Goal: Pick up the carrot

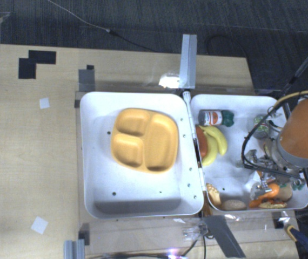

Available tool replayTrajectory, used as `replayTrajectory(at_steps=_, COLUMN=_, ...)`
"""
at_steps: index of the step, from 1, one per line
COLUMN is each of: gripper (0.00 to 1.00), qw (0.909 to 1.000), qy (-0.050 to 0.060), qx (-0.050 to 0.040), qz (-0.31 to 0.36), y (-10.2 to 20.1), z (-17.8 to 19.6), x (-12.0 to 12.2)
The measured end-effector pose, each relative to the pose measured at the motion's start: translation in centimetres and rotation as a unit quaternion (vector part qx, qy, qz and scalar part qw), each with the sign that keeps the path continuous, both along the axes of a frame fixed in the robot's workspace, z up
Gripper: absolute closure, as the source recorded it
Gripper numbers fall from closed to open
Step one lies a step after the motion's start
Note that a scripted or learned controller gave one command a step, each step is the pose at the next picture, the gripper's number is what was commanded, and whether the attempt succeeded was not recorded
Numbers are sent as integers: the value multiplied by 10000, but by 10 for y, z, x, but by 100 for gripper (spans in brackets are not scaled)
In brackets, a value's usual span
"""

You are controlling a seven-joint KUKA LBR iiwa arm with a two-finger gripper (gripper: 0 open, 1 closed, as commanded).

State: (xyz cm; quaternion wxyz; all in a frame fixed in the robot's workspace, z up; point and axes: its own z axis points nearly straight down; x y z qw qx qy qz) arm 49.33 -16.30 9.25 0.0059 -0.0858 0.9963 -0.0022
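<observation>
End effector [266,183]: low in right bin's near corner; grip state cannot be told.
Carrot [268,195]: just below it, lying left-right.

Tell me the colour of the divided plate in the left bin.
Yellow-orange: the three-compartment plastic plate shows best in the camera view, lying in the left white bin.
</observation>
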Motion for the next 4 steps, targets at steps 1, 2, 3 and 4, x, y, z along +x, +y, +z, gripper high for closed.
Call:
replayTrajectory(at_steps=1, gripper=100, qw=10000, qy=-43, qx=4, qz=24, y=3, z=12, x=4)
replayTrajectory(at_steps=2, gripper=100, qw=9991, qy=-30, qx=9, qz=-412, y=59, z=-1, x=22)
replayTrajectory(at_steps=3, gripper=100, qw=9865, qy=-34, qx=-38, qz=1636, y=-6, z=-1, x=15)
replayTrajectory(at_steps=4, gripper=100, qw=9436, qy=-35, qx=-43, qz=3310, y=-21, z=-2, x=12)
